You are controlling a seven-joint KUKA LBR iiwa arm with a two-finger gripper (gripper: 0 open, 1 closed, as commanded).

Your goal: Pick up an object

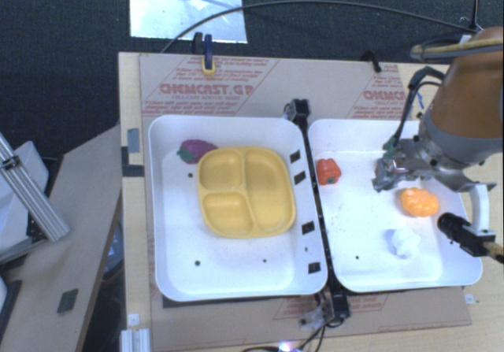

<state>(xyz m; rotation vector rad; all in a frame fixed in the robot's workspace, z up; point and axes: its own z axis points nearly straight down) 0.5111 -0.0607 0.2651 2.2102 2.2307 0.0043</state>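
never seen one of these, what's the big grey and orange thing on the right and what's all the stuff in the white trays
It is a robot arm, grey with an orange band, seen by one camera above the bench. Its gripper hangs over the right shallow white bin, beside a lumpy orange toy, a red-orange pepper-like toy and a small white crumpled object. The left shallow white bin holds a yellow divided plastic plate and a small purple and green toy. Nothing visibly sits in its grip.

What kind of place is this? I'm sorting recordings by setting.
Likely a robotics lab test bench: two white bins on a board, a grey-and-orange arm, toy-like items such as a yellow divided tray, and loose cables.
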